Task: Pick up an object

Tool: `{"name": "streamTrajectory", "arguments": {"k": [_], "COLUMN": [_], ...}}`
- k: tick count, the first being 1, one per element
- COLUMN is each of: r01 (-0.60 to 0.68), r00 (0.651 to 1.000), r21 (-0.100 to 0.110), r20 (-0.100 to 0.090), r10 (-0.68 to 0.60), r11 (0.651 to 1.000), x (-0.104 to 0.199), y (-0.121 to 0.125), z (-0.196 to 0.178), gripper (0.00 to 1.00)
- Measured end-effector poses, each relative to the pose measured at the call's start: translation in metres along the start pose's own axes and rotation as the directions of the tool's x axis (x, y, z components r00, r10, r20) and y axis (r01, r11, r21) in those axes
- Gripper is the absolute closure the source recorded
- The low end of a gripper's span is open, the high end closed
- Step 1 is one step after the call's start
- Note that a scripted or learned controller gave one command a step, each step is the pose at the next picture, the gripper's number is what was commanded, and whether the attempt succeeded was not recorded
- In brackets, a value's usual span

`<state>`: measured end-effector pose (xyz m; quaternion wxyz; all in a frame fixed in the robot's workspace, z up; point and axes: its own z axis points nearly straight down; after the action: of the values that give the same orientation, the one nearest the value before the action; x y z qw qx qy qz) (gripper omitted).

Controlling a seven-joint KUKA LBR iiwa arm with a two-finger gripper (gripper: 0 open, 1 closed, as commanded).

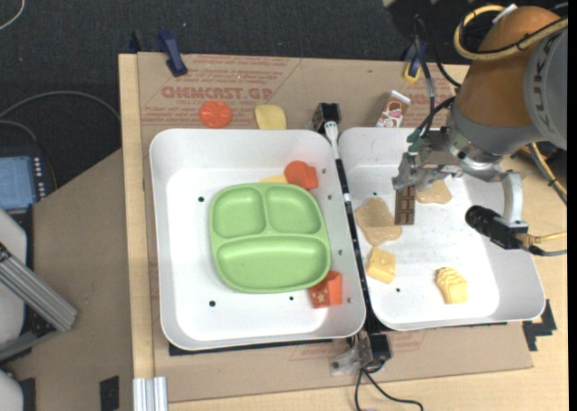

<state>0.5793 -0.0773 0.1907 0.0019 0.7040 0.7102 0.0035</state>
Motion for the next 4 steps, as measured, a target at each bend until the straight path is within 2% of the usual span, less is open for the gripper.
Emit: {"name": "streamTrajectory", "arguments": {"k": [1,2,3,4], "r01": [-0.002,0.001,-0.015,-0.015], "r00": [1.000,1.000,1.000,1.000], "r21": [0.005,0.001,0.012,0.003], "r20": [0.000,0.000,0.003,0.006], "r10": [0.002,-0.001,0.015,0.015], "r11": [1.000,1.000,1.000,1.000], "x": [0.061,0.146,0.080,0.009], "y": [-0.049,-0.031,-0.020,-0.008], "z": [-0.056,-0.086,-0.062,-0.072], "gripper": [1.00,1.00,1.00,1.00]}}
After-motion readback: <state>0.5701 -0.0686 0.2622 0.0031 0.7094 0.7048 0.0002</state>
